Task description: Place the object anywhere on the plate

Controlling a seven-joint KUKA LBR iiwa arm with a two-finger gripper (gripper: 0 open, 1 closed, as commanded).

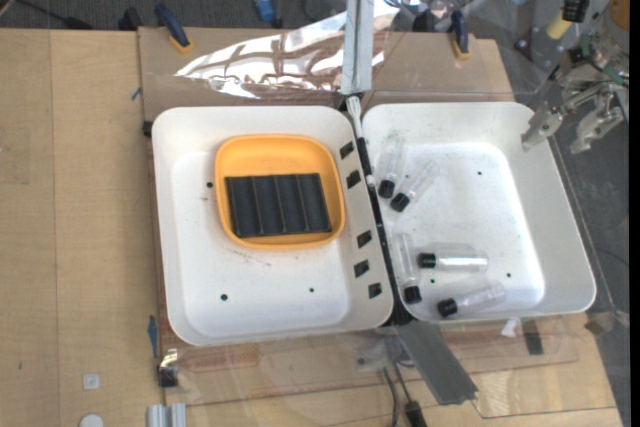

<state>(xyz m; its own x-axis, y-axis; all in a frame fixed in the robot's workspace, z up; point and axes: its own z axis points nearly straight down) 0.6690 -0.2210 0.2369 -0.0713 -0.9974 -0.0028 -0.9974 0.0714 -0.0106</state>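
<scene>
Orange rounded plate (280, 152) holds black ribbed tray in left bin (190, 295); clear black-capped vials (452, 262) scattered in right bin (560, 255), awaiting pick. Gripper (575, 120) parked outside bin's far corner; grip state: cannot tell.

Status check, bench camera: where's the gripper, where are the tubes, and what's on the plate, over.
Gripper over right bin's far right rim, no tube in it. Clear tubes lying in right bin. Orange plate in left bin, dark ridged insert on it.
</scene>
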